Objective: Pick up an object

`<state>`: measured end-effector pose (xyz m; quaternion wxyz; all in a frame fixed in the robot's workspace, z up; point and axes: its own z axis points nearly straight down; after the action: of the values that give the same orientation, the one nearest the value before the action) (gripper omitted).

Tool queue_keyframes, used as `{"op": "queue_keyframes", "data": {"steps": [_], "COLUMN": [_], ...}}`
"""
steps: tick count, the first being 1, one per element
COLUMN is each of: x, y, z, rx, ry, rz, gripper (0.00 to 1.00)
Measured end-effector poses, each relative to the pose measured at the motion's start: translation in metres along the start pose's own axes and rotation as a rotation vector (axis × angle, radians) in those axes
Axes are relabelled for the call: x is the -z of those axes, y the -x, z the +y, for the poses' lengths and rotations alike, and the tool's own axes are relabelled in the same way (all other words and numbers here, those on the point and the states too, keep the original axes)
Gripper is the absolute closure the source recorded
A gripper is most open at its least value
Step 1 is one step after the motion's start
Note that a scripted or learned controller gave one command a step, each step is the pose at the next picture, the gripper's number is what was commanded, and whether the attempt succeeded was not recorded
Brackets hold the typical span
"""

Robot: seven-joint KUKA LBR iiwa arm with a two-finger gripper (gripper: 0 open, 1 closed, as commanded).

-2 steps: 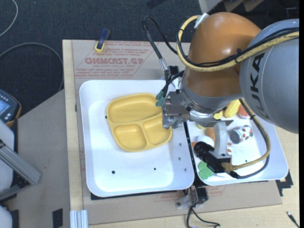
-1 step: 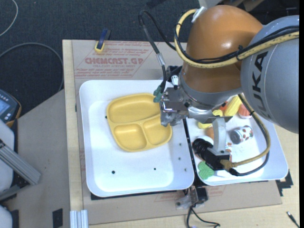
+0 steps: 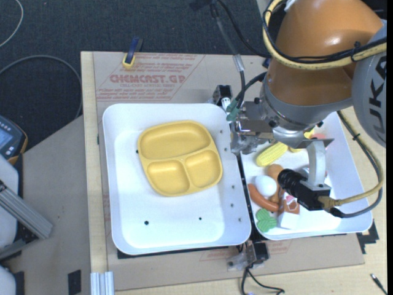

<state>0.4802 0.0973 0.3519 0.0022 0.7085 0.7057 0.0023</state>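
Right, the arm (image 3: pixel 319 48) hangs low over the right bin (image 3: pixel 347 165), its bulky orange wrist blocking much of what lies below. The tool (image 3: pixel 245 140) sits at the bin's inner wall, close to the seam between the two bins. From here I can't tell how far open it is, or whether it has hold of anything. The things to pick from are bunched on the near, inner side of that bin. There's a yellow corn cob (image 3: pixel 271 154) just beside the tool, a white egg (image 3: pixel 265 184) below it, and an orange sausage (image 3: pixel 263 196) touching the egg. A green piece (image 3: pixel 265 219) lies at the front rim. Over in the left bin (image 3: pixel 113 165) a yellow divided plate (image 3: pixel 179 157) lies by itself, and both bins rest on the board-covered worktop (image 3: pixel 153 72). I'd call this the reach-and-descend stage, with nothing clearly lifted. The corn cob looks like the nearest candidate. The next move calls for centring the tool across the cob's narrow width, clear of the bin wall and the egg, then closing and lifting straight up. The clutter is tight, so a small offset could nudge a neighbour instead.
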Motion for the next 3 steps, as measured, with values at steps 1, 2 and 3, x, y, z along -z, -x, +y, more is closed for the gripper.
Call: {"op": "queue_keyframes", "data": {"steps": [1,2,3], "x": [0.008,0.019,-0.024], "y": [-0.003,-0.003,-0.065], "z": [0.000,0.001,-0.003], "rx": [0.005,0.005,0.010], "ry": [-0.001,0.001,-0.014], "rz": [0.000,0.000,0.000], "gripper": [1.00,1.00,1.00]}}
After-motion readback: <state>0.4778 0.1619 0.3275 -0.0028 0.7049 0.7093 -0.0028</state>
